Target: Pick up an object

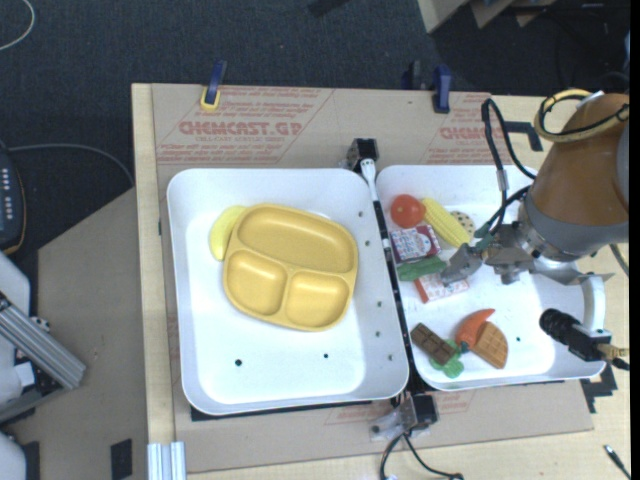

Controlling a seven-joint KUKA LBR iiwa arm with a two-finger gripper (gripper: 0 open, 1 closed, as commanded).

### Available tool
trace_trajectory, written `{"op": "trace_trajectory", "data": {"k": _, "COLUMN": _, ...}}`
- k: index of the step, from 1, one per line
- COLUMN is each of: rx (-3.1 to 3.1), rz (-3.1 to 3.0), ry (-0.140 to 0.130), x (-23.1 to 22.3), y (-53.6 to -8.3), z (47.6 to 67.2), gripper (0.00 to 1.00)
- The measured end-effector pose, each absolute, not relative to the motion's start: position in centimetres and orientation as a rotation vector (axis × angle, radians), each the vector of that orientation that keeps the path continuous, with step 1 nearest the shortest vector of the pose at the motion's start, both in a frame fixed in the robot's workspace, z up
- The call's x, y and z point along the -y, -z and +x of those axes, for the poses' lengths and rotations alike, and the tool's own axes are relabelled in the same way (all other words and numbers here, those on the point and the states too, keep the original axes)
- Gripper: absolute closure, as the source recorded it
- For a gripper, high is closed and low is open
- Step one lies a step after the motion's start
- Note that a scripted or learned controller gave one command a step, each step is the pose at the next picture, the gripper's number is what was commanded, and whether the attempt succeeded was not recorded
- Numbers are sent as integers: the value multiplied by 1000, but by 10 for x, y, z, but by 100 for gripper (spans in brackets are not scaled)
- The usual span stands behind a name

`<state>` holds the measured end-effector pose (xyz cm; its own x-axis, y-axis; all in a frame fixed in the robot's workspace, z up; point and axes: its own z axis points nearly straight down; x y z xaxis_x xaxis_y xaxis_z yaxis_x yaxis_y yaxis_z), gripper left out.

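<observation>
Overhead, the bench showed as a pale wooden top covered by a brown protective sheet printed with red lettering, clamped at the far edge by a yellow clip and a blue clip. Dark carpet lay beyond the bench, with thin cables trailing across it at the left.

Two shallow white bins sat side by side on the sheet. The left bin held a yellow divided tray with three compartments, lying flat, and a yellow banana-like piece peeked out from under its left edge.

The right bin held a scatter of toy food: a red tomato near the far left corner, a yellow corn cob just beside it, a red-and-white packet, a green piece, a brown chocolate bar and an orange wedge toward the near side.

The gripper reached in from the right, low over the packet and the green piece. Whether its fingers were parted or closed could not be told, and nothing was clearly seen between them.
</observation>
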<state>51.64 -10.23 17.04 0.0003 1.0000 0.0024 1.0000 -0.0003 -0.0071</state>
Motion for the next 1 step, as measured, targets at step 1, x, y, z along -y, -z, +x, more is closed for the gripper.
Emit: {"op": "trace_trajectory", "data": {"k": 1, "rx": 2216, "rz": -2216, "ry": -6, "x": 95, "y": -109, "z": 512, "gripper": 0}}
